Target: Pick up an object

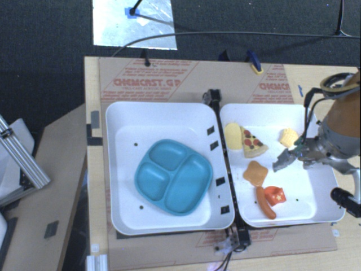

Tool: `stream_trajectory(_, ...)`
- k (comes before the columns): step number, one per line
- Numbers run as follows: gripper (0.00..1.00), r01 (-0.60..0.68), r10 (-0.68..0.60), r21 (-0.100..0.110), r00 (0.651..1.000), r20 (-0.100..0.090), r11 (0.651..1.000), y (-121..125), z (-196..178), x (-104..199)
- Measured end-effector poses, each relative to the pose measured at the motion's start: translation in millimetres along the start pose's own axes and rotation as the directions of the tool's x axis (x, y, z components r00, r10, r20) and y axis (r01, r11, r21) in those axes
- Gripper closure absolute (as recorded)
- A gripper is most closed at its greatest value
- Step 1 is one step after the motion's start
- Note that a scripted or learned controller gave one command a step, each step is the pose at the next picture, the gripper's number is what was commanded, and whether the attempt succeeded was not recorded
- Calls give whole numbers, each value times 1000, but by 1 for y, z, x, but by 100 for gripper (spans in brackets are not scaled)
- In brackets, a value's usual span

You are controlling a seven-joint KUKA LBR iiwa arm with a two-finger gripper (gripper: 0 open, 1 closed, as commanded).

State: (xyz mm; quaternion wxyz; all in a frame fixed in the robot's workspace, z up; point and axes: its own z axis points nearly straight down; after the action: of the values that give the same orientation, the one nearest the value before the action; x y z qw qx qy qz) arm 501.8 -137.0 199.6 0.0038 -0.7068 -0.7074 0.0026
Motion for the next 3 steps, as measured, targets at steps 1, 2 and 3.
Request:
stream_trajectory(1,0,3,-3,-10,1000,2,1000,3,-5,0)
stream_trajectory(2,0,0,0,-6,1000,1,1000,2,58,1)
stream_trajectory(3,0,-1,1,-7,1000,0,1000,3,110,1)
